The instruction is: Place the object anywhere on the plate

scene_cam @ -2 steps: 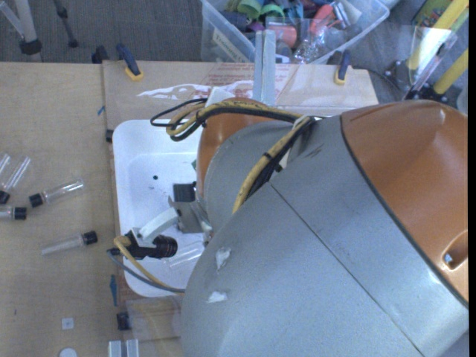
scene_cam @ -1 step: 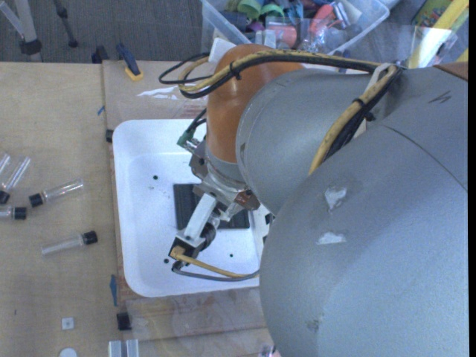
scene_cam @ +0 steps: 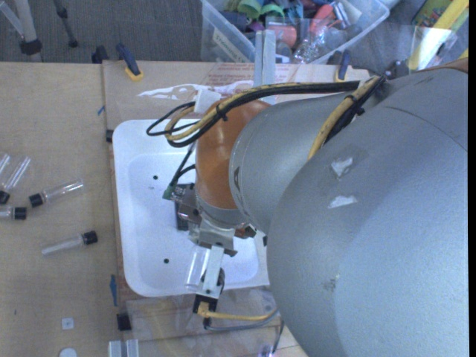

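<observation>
Over the white bin (scene_cam: 145,199), low above its floor, the gripper (scene_cam: 195,223) hangs beneath the wrist, whose bulk covers it from above, so I cannot tell how far open it is or whether it has hold of anything. Behind it the orange band (scene_cam: 216,155) curves up into the grey arm (scene_cam: 357,222), which reaches in from the right and hides the bin's right side and whatever lies there. Clear black-capped tubes (scene_cam: 63,192) lie scattered on the worktop (scene_cam: 52,125) to the left, well apart from the bin.

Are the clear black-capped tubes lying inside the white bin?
No, the tubes lie on the wooden bench, left of the white bin.
</observation>
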Controlling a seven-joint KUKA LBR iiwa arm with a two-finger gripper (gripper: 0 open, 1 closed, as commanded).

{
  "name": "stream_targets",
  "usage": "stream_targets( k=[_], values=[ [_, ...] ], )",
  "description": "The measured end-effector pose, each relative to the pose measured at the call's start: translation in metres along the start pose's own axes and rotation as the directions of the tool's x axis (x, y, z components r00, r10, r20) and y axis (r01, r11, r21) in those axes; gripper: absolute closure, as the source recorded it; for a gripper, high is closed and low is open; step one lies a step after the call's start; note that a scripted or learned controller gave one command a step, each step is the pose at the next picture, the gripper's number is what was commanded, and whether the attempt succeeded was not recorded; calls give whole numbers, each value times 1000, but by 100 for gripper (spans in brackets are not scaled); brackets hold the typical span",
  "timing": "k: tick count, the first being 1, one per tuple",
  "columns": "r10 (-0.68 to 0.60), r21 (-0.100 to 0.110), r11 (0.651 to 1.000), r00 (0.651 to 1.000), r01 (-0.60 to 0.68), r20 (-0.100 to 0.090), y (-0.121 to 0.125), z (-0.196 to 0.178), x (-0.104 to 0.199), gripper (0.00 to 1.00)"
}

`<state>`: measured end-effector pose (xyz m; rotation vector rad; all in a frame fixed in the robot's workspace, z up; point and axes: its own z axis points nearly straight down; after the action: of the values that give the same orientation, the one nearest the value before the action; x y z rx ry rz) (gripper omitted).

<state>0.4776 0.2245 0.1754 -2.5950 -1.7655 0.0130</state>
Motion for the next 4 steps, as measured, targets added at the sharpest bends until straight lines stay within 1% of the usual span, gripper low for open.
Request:
stream_targets(
  k=[1, 2, 3, 4],
  values=[
    [-345, -7, 938, 938, 345, -1, 107, 29, 42, 100],
    [-658, -9, 753, 753, 658, 2, 141, -67, 56, 100],
    [-158, -8, 987, 987, 158, -3, 179, -33, 58, 100],
    [-430, -11, 903, 903, 430, 0, 162, -85, 65, 100]
  ],
)
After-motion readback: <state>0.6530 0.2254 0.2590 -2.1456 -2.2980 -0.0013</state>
